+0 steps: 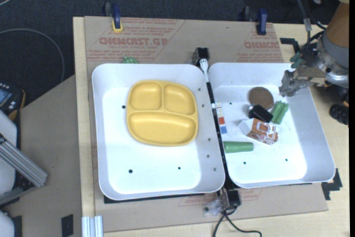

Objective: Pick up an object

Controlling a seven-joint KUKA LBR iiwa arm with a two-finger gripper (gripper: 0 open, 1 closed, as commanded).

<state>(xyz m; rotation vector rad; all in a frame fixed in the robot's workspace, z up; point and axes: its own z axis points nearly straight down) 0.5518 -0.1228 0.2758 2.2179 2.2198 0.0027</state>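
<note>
The right bin (310, 158) holds a small cluster of objects. A brown disc (260, 97) lies near its back, with a black block (259, 114) just in front of it. A green marker (279, 112) rests beside them, tilted. An orange and white packet (263, 132) sits in the middle. A green cylinder (238, 146) lies near the bin's left wall. My gripper (288, 88) hangs over the bin's back right part, just above and right of the brown disc, with nothing seen in it.
A yellow divided plate (162, 112) sits in the left bin (150, 175). A thin red, white and blue strip (221, 118) lies along the right bin's left wall. Blue clamps (116, 13) hold the board at the back. Cables run by the arm at right.
</note>
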